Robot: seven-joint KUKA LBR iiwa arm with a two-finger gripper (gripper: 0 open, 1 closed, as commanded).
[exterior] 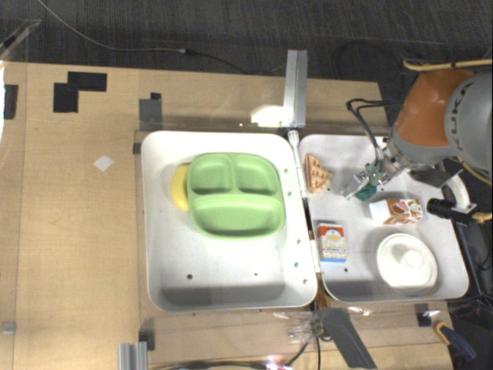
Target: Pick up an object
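We see the gripper (368, 183) low in the upper middle of the right bin (462, 280), at the frame's right; whether its claw is apart or together we cannot tell, and nothing shows between it. Candidates lie close: a waffle-like piece (316, 173) to its left, a small packet (401, 210) just below right, a red-and-white carton (332, 243) lower down, a white bowl (406, 259) at lower right. We judge this the approach step (no grasp yet). Next we would need to settle squarely over one item and close. The left bin (166, 284) carries a green divided tray (233, 193).
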